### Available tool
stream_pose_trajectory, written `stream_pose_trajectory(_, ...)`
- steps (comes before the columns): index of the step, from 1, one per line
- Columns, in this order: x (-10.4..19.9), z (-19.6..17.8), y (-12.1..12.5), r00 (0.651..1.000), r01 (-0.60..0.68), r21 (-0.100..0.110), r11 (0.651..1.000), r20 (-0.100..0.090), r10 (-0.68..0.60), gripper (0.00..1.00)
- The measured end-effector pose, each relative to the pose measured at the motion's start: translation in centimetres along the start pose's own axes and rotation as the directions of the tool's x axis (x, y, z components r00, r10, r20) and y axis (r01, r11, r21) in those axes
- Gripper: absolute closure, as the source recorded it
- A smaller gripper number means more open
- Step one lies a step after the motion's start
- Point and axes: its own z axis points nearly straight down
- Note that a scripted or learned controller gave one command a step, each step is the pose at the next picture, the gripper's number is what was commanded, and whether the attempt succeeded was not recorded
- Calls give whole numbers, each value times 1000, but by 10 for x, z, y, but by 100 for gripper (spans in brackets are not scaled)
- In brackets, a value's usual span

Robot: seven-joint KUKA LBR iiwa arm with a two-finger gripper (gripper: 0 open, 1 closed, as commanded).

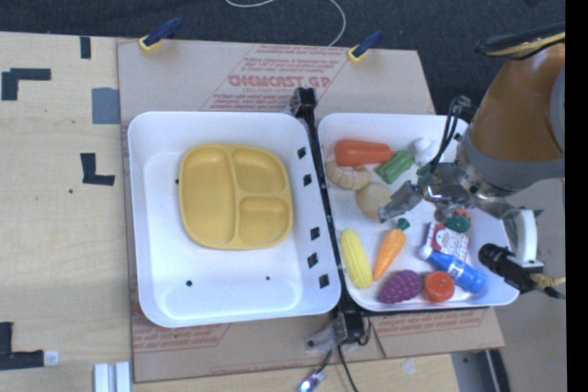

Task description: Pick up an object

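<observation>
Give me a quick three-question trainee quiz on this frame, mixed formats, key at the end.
1. True or false: the yellow divided tray lies in the same bin as the toy food.
2. Which toy lies right beside the corn cob? A) purple grapes B) orange carrot C) blue bottle
3. Fill in: the gripper hangs over the ___ bin.

Key: 1 false, it lies in the left bin. 2 B, the orange carrot. 3 right.
</observation>
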Motion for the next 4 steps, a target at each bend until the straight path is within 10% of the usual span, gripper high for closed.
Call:
stream_pose_trajectory(1, 70, 44, -14, 1000, 5, 6, 1000, -3, -5, 0)
stream_pose_trajectory(2, 66, 32, -13, 1000, 1, 3, 1000, -1, -1, 100)
stream_pose_trajectory(3, 106, -159, -11, 1000, 6, -19, 1000, -2, -6, 100)
stream_pose_trajectory(4, 180, -177, -12, 1000, 8, -3, 1000, -1, -8, 100)
